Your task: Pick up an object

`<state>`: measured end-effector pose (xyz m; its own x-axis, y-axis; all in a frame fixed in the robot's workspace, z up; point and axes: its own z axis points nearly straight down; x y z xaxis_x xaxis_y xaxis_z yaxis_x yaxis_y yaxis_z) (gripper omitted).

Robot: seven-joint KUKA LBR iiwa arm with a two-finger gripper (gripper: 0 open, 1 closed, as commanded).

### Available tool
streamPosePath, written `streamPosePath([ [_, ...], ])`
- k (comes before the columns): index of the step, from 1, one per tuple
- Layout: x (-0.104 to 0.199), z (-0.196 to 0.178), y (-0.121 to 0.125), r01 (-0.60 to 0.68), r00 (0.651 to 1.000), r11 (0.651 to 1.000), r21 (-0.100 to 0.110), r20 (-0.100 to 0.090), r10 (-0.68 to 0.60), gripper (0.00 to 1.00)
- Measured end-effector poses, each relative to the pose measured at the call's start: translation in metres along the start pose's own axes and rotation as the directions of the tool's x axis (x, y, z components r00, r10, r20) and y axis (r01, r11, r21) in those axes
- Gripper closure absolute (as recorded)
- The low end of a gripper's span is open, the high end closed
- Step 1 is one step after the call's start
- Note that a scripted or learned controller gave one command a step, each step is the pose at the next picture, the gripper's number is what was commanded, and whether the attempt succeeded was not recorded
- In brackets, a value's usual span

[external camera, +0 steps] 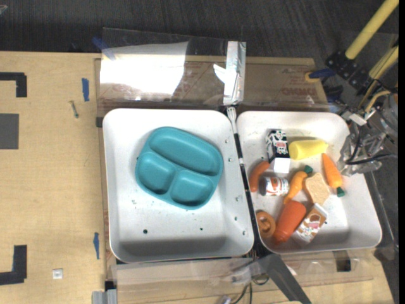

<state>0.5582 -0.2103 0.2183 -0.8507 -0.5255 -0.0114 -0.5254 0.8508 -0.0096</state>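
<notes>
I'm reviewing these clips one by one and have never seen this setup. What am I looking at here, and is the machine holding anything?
One camera looks down at a slant on a bench with two white bins. The left bin holds a teal divided plate. The right bin holds a pile of toy food: carrots, a yellow block, a small cow-print carton and a can. The robot arm's claw sits at the right bin's right edge among cables; nothing is visibly held, and its fingers are too unclear to judge.
</notes>
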Motion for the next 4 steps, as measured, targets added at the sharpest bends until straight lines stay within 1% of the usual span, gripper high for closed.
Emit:
streamPosePath([
  [1,0.002,0.004,0.001,-0.001,1.0,1.0,-0.007,-0.005,0.001,0.0],
  [2,0.023,0.117,0.005,-0.022,1.0,1.0,-0.004,-0.004,0.022,0.0],
  [3,-0.015,0.123,-0.002,-0.015,1.0,1.0,0.007,0.005,0.015,0.0],
  [4,-0.131,0.124,0.015,-0.023,1.0,1.0,0.002,0.012,0.023,0.0],
])
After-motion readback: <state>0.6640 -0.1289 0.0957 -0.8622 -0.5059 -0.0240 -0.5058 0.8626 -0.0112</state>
